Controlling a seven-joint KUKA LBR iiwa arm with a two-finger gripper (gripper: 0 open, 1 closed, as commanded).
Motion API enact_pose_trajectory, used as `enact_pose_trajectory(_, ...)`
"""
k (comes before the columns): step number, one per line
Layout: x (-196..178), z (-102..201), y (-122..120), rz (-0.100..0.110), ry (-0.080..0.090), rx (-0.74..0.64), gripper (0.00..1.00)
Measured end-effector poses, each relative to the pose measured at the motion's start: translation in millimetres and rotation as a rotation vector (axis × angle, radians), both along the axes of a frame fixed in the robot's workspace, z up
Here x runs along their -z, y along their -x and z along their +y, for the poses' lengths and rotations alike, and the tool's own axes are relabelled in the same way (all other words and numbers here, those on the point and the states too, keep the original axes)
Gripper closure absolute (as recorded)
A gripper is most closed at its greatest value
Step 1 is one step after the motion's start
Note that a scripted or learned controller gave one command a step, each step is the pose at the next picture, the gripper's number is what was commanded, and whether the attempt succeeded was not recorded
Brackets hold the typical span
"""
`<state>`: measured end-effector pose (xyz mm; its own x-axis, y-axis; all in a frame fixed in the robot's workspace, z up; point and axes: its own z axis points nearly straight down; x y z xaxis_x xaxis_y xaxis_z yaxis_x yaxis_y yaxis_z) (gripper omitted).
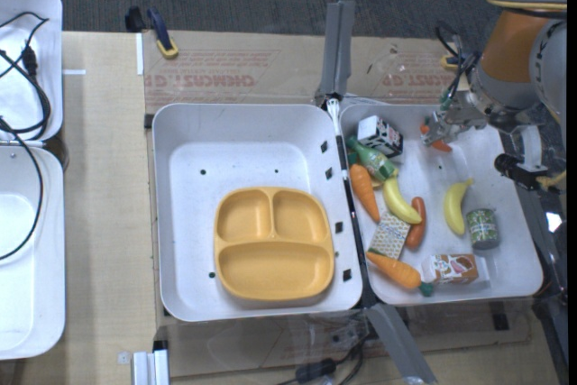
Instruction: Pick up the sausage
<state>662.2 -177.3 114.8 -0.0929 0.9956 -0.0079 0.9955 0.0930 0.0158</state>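
Where right bin (518, 279) crowds, we see sausage (416, 223) upright, long axis near-vertical, touching banana (400, 199) and cracker pack (389, 236); claw (441, 132) far off, grip state untellable.

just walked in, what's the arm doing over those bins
The gripper hovers over the back of the right bin, with something small and orange-red at its tip. The sausage it should pick up lies untouched by a banana and a carrot. The left bin holds a yellow divided plate.
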Motion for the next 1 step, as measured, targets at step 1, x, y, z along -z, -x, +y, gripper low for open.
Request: enact_pose_trajectory(1,-90.9,86.4,2.7,0.015,-0.007,0.073,1.00)
